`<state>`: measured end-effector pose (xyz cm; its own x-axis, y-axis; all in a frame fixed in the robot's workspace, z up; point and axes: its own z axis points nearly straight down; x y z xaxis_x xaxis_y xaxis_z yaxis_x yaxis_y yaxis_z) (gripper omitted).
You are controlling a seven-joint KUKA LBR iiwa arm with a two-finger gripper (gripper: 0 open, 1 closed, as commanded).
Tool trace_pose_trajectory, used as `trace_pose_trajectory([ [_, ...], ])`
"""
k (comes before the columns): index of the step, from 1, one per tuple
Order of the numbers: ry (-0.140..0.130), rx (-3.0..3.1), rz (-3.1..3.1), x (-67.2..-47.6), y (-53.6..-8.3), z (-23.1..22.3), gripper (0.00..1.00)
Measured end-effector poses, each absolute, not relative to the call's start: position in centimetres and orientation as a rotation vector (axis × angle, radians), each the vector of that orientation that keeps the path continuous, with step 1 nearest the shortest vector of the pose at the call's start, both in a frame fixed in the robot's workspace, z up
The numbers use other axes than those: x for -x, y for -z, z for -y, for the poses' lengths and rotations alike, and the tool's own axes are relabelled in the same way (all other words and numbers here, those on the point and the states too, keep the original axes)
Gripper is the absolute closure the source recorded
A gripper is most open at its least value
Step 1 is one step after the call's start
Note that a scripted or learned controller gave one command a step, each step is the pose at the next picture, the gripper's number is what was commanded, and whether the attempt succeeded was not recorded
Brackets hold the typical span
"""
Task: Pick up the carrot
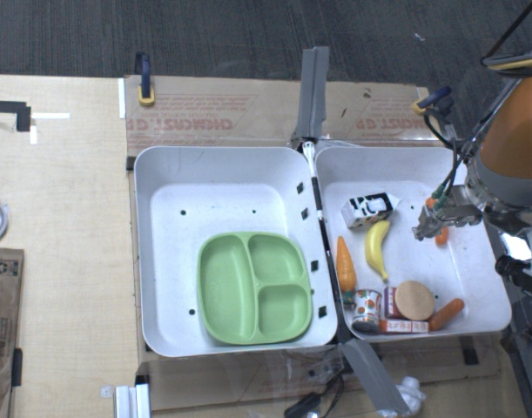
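Observation:
The carrot point(345, 264), orange and tapered, lies lengthwise against the left wall of the right bin point(474, 259), just left of a yellow banana point(376, 246). My gripper point(431, 224) hangs over the right part of the same bin, well to the right of the carrot and apart from it. A small orange-red bit point(441, 237) shows just below the gripper; what it is cannot be made out.
The right bin also holds a white and black box point(368, 209), a small can point(365, 306), a tan round lid on a red pack point(413, 301) and an orange-red stick-shaped piece point(447, 313). In the left bin point(161, 233) lies a green divided plate point(254, 287).

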<state>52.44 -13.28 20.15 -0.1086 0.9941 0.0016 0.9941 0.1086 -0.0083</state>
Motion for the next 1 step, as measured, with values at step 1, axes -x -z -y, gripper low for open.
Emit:
trace_pose_trajectory([
  [1, -0.008, 2.093, 2.334, -52.44, -20.15, 13.29, 0.0],
])
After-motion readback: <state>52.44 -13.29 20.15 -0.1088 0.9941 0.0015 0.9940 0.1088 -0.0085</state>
